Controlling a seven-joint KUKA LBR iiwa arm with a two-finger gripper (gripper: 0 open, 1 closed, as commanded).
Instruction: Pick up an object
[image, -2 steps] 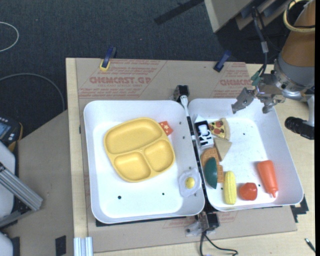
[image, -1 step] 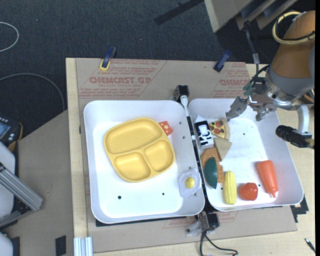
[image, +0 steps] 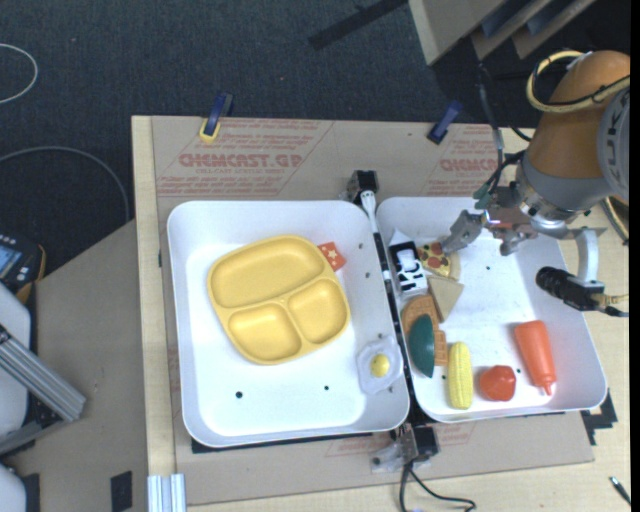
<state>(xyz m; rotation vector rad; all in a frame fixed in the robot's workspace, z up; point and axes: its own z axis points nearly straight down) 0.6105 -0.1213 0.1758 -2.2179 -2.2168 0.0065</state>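
My gripper (image: 488, 236) hangs over the back part of the right bin (image: 570, 385), with its fingers apart and nothing between them. One finger (image: 462, 230) points toward a pizza slice (image: 436, 258) just to its left. Further forward in this bin lie a tan wedge (image: 446, 294), a dark green piece (image: 423, 342), a corn cob (image: 459, 374), a red tomato (image: 497, 382) and an orange carrot (image: 536, 354). A black-and-white block (image: 405, 268) lies at the bin's left wall.
The left bin (image: 200, 390) holds a yellow divided plate (image: 278, 298), a small orange piece (image: 331, 256) at the plate's back right corner and a fried egg (image: 378, 364) at front right. A black part (image: 568, 285) sticks out beside the arm over the right bin.
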